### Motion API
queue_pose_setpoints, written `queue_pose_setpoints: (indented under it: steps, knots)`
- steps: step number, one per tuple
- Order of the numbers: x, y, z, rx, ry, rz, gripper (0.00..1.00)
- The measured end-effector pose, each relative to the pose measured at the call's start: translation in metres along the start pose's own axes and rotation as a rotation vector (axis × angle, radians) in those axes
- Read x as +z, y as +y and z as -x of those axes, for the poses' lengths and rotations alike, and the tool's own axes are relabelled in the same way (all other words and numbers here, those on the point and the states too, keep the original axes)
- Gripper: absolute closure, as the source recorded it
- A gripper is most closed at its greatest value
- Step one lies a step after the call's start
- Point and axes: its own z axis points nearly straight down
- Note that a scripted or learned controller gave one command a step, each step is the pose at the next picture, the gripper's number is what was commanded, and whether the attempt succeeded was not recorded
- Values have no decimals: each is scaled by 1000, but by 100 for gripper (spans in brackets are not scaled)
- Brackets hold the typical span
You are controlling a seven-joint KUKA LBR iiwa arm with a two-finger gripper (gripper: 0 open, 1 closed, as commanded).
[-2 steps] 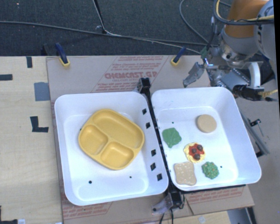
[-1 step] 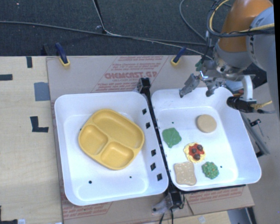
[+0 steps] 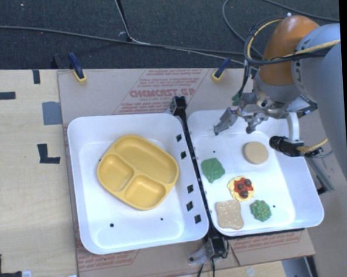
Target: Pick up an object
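5 food items (image 3: 242, 187) are left lying in the right bin (image 3: 293, 180) — nothing is lifted yet — while the gripper (image 3: 238, 121) is held spread wide and empty above them.

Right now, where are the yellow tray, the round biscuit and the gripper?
yellow tray (image 3: 138, 171): camera view, its central ridge.
round biscuit (image 3: 256, 153): camera view, its top face.
gripper (image 3: 237, 123): camera view, between its fingertips.
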Motion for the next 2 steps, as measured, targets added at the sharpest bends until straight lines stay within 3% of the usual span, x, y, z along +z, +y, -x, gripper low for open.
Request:
queue_pose_setpoints:
  steps: [1,2]
  knots:
    - [65,-4,0,0,0,0,0]
    - [51,-2,-1,-1,0,4,100]
